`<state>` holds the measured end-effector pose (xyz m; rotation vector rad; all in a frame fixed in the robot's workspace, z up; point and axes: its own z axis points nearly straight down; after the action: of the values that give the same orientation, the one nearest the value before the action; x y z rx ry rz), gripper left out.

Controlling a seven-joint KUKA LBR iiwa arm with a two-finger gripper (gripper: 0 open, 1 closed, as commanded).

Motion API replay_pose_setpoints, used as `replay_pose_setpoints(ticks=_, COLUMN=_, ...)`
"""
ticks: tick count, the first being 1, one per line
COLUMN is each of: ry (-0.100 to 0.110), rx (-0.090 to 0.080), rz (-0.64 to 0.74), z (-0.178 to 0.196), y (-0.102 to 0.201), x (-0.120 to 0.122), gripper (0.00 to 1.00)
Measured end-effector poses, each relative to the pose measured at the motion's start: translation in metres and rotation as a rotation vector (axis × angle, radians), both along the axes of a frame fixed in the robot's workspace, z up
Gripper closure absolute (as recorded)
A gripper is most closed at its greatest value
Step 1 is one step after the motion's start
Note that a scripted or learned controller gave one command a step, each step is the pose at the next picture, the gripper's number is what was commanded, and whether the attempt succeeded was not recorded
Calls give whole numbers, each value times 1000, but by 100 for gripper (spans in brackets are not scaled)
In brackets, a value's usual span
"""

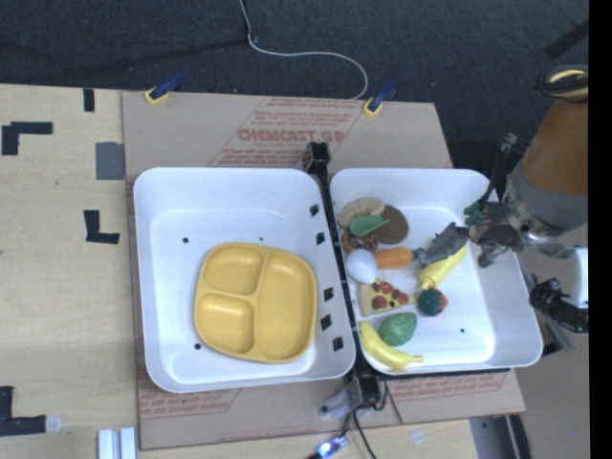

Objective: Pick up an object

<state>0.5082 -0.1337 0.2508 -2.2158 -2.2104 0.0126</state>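
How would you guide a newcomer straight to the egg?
Start at the right bin, the one full of toy food. Go to its left wall, about halfway down. The egg lies there, just left of the carrot; it is plain white and round, unlike its coloured neighbours.

The arm (pixel 559 161) runs off the right edge, its upper part out of frame. The gripper (pixel 442 247) covers part of the yellow corn-like toy (pixel 440 271). A green leaf piece (pixel 367 225) hides part of the brown cookie-like toy (pixel 387 225). Fingertips too dark to read.
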Motion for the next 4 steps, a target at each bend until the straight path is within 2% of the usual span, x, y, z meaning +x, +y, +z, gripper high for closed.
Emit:
replay_pose_setpoints(ticks=1, ry=-12, rx=-2, rz=4, z=6, y=0, x=2, gripper=0)
replay_pose_setpoints(ticks=2, ry=-6, rx=-1, rz=3, z=-59, y=3, x=2, gripper=0)
replay_pose_setpoints(ticks=3, ry=-6, rx=-1, rz=3, z=-103, y=0, x=-1, gripper=0)
replay_pose_setpoints(ticks=4, ry=-12, rx=-3, rz=0, z=-164, y=-4, x=-4, gripper=0)
